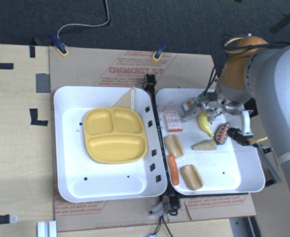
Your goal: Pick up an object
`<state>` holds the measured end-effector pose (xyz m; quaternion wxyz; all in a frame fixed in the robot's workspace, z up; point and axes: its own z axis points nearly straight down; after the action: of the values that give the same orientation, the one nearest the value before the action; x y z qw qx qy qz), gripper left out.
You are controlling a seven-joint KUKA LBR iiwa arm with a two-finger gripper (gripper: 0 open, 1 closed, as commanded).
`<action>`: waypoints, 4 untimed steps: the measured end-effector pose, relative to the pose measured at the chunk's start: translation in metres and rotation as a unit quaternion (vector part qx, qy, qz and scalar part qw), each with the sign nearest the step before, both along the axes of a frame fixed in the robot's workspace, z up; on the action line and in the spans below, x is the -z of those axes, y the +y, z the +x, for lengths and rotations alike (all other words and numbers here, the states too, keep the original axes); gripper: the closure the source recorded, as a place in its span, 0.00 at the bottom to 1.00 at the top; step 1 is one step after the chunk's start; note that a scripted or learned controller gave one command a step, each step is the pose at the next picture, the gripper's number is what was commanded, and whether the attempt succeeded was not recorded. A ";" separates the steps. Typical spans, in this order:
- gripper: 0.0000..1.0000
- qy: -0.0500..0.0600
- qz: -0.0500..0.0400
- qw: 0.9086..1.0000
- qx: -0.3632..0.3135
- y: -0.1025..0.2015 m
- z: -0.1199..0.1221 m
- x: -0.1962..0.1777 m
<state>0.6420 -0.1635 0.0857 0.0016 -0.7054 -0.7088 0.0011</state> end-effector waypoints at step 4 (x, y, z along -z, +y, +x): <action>1.00 -0.001 0.000 1.000 0.001 0.162 -0.158 -0.164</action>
<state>0.4838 -0.0015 0.2493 0.0008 -0.7061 -0.7081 0.0003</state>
